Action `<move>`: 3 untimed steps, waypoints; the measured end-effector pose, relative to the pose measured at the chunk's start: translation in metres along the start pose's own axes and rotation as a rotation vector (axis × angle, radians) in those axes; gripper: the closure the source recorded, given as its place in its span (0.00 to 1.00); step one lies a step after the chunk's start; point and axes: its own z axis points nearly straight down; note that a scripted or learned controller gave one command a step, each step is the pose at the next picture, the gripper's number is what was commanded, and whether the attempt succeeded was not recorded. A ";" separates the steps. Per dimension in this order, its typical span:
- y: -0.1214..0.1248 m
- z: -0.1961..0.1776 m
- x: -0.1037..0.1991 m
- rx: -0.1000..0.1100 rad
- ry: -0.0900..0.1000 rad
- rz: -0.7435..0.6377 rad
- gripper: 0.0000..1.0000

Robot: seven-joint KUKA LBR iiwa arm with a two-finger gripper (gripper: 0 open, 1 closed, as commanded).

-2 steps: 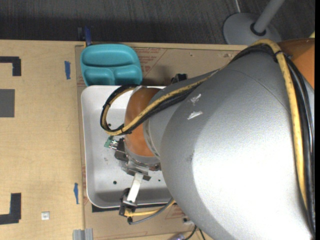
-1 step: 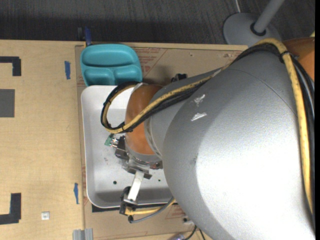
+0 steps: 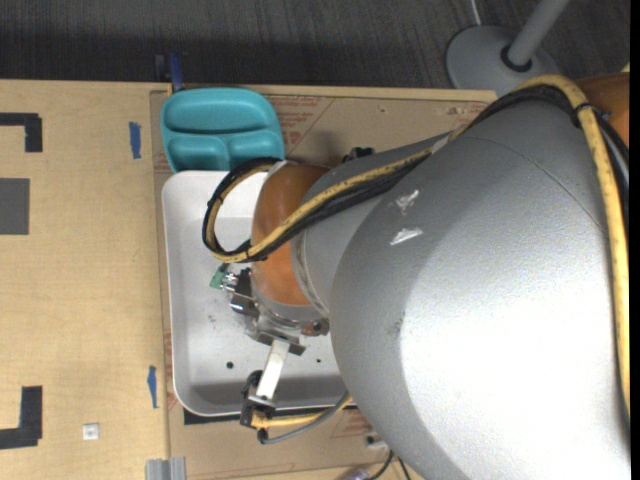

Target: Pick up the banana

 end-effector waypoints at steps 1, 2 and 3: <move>0.000 -0.010 0.000 0.000 0.000 -0.001 1.00; 0.000 -0.020 0.001 0.001 0.001 -0.002 1.00; 0.000 -0.030 0.002 0.001 0.001 -0.003 1.00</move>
